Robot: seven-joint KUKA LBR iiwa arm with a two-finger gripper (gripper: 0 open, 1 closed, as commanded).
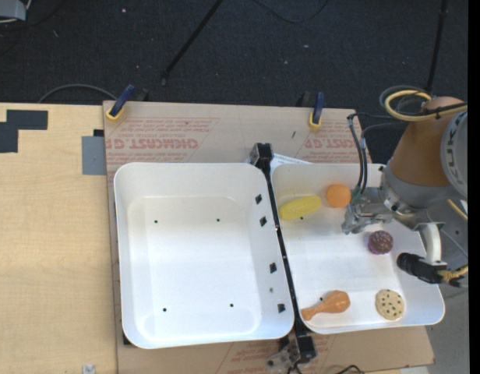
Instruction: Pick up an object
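Observation:
The right bin [341,263] holds several small objects. A yellow oblong piece [300,206] lies near the divider at the back. An orange ball [338,195] sits beside it to the right. A dark purple round piece [380,243] lies at the right side. At the front lie an orange drumstick-shaped piece [327,305] and a tan spotted cookie [390,304]. My gripper [360,220] hangs low over the right bin, between the orange ball and the purple piece, just left of the purple one. I see nothing between its fingers.
The left bin [193,255] stands beside the right one, with a black divider strip [273,244] between them. Both rest on a cardboard sheet [193,135] held by clamps. The arm's grey body and cables [427,170] cover the right bin's far right edge.

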